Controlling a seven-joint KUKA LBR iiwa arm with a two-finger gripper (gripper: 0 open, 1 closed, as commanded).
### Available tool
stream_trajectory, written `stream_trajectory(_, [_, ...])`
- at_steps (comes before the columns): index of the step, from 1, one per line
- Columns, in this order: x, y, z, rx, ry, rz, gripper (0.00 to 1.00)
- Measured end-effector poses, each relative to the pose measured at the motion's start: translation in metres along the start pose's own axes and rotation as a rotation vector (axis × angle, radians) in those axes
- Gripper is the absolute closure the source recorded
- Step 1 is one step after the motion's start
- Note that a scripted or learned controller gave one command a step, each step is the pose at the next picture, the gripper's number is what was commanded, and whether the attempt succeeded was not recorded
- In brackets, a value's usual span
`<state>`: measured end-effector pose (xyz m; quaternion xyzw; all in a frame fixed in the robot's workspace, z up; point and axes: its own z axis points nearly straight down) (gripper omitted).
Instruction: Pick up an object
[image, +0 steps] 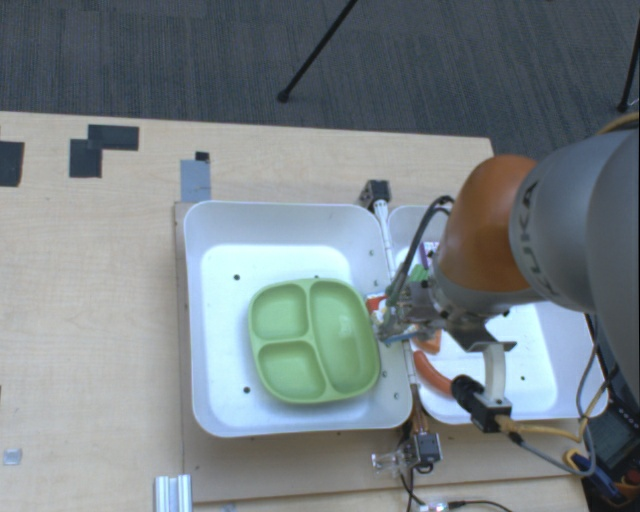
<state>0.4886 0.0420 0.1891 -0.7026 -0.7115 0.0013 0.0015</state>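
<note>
plate: a light green plastic plate (314, 340) with three sections lies flat in the left white plastic bin (215, 300), toward that bin's 4 o'clock corner. its right edge sits close to the wall between the two bins.
orange thing: a long orange rubbery thing (432, 370) lies in the right white plastic bin (560, 380), near that bin's left wall. most of it is hidden under the arm. the part i can see runs from 11 o'clock to 5 o'clock.
hand: the grey metal gripper (392, 322) hangs low over the wall between the two bins, under the big grey arm with the orange band (500, 235).
which way: the green plate is at 9 o'clock from the gripper, just beside it. the orange thing is at about 5 o'clock from the gripper, also near.
the one that matters: i think the plate's right rim is the closest thing to grab. its rim there runs from 12 to 6 o'clock, so the gripper would need to pinch across that thin edge.
hand state: i cannot tell how the gripper is set, because it is small and dark and wires cross over it. i see nothing clearly held in it.
touching: it looks very near the plate's rim, but i cannot tell if it touches.
task so far: nothing looks lifted yet.
</note>
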Motion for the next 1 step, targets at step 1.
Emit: stream_trajectory(1, [-0.0194,0.0271,-0.0561,-0.002,-0.001,0.005,1.0])
